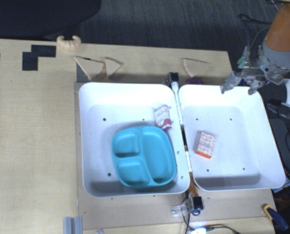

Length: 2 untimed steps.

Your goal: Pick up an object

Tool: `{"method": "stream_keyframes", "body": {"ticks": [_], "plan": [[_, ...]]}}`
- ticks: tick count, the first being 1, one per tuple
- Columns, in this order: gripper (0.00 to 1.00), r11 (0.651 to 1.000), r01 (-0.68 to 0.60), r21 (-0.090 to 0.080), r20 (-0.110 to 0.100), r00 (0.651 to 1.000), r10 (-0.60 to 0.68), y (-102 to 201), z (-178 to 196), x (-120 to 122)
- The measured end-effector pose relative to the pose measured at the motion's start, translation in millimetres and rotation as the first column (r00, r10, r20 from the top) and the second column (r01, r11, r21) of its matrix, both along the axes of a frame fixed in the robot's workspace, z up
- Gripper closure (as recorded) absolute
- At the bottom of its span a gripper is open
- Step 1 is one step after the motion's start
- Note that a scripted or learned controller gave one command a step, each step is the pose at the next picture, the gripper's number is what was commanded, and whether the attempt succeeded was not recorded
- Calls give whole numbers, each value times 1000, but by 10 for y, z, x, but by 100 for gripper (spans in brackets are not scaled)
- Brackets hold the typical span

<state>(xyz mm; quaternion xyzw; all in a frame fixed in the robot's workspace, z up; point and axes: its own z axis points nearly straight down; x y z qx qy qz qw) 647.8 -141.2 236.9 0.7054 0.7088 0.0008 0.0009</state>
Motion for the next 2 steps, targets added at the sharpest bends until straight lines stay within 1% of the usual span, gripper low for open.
{"method": "stream_keyframes", "body": {"ticks": [1, 2], "plan": [[0, 1000, -1, 0, 4, 1000, 1, 570, -1502, -188], [0, 1000, 4, -1, -1, 1000, -4, -200, -1264, -690]]}}
